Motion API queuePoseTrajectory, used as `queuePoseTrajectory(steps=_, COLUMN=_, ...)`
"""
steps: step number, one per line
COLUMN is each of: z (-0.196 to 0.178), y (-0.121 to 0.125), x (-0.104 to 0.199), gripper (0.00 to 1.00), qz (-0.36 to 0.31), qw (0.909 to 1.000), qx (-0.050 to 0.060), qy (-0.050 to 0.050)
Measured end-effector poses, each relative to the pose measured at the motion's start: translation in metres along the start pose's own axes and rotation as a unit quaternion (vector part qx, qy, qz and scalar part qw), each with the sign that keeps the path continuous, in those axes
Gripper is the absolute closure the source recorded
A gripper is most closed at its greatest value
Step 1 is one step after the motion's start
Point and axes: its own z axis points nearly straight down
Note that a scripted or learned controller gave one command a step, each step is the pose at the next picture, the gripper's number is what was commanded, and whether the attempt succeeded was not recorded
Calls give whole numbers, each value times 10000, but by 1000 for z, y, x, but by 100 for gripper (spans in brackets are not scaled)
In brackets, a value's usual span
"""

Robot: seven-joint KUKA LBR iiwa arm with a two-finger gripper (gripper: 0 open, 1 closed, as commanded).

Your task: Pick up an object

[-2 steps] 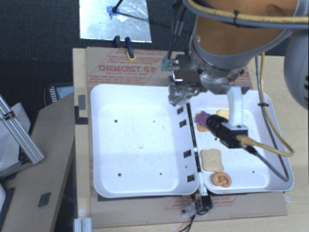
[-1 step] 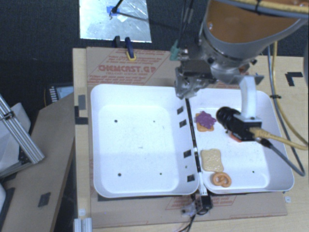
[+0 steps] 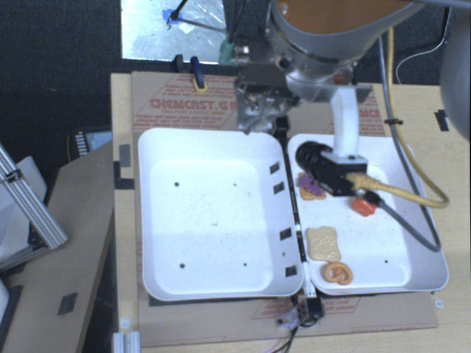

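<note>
The hand [image 3: 259, 116] hangs over the far rim between the 2 white bins; whether it is released or clenched, I cannot tell. In the right bin [image 3: 412, 259] lie a purple piece [image 3: 312, 189], red piece [image 3: 363, 207], cracker [image 3: 323, 243] and pretzel [image 3: 338, 273].

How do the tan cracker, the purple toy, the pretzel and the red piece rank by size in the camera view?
Largest first:
1. flat tan cracker-shaped piece
2. orange-brown pretzel-shaped piece
3. small red-orange piece
Purple toy: partly hidden, unranked.
</note>
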Motion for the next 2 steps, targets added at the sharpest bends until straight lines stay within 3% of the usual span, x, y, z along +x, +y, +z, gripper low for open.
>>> queuePoseTrajectory(steps=1, z=2, y=0, x=-3, gripper=0, qz=23, qw=10000, qx=23, qy=-14)
queuePoseTrajectory(steps=2, z=-9, y=0, x=-3, gripper=100, qz=6, qw=10000, qx=11, qy=-5)
